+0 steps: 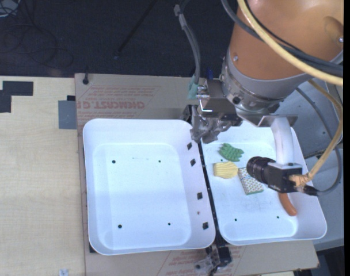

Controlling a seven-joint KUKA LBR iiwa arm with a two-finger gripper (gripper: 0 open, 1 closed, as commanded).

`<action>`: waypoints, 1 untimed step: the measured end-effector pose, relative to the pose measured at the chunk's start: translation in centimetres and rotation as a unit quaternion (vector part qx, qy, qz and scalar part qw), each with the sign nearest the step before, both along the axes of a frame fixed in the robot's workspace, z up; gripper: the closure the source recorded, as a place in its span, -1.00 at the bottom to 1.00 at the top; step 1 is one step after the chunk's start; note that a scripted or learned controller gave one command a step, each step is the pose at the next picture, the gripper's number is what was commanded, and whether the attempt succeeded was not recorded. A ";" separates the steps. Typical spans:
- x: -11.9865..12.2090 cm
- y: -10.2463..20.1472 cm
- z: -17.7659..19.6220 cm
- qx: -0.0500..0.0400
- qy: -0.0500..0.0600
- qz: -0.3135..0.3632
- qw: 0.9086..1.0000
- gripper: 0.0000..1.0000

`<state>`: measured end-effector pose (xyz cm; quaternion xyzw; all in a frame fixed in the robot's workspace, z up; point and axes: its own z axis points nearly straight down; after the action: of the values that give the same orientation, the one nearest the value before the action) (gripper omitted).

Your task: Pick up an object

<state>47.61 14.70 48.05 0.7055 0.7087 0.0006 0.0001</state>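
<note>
My gripper (205, 132) hangs over the far left corner of the right bin (261, 229), close to the wall between the two bins. Just to its right and a little nearer lies a green leafy piece (230, 152). Below that sits a yellow ridged piece (225, 169). A small green-and-white chequered block (251, 184) lies to the right of the yellow one, partly behind the robot's own hardware. An orange sausage-shaped thing (289, 205) rests toward the bin's right side. I see nothing held in the gripper.
The left bin (100, 154) stands beside the right one, their walls meeting along a row of black clips (199, 195). Cardboard (134, 96) lies under both bins. The arm's big orange and grey body covers the right bin's far edge.
</note>
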 end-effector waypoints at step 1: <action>0.0 2.8 6.0 0.000 -0.001 0.000 1.000 1.00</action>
<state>47.61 17.50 54.07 0.7058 0.7084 0.0011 0.0004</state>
